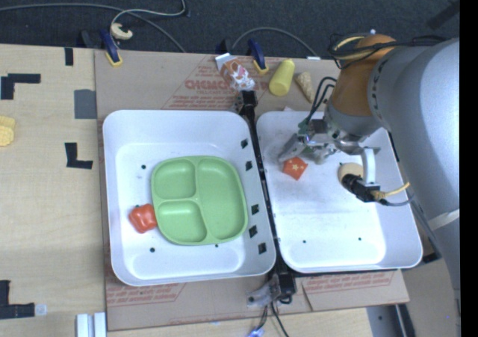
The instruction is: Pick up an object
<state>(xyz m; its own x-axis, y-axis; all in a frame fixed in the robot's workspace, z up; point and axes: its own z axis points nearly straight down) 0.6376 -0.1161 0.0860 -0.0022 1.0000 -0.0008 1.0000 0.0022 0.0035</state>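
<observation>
A small orange-red block (294,168) lies in the right bin (336,242), near its upper left. My gripper (301,153) hangs just above and behind the block, with its fingers spread apart and nothing between them. One finger (287,152) points down-left toward the block's top edge. A second red-orange piece (142,217) rests in the left bin (127,141), touching the left side of a green divided plate (200,199). A small tan round object (349,172) sits in the right bin, to the right of the gripper.
The grey arm (418,104) covers the right bin's upper right corner. Behind the bins on the cardboard lie a yellow cylinder (281,78), a tan piece (305,86) and a small printed packet (235,72). A black divider (258,171) runs between the bins.
</observation>
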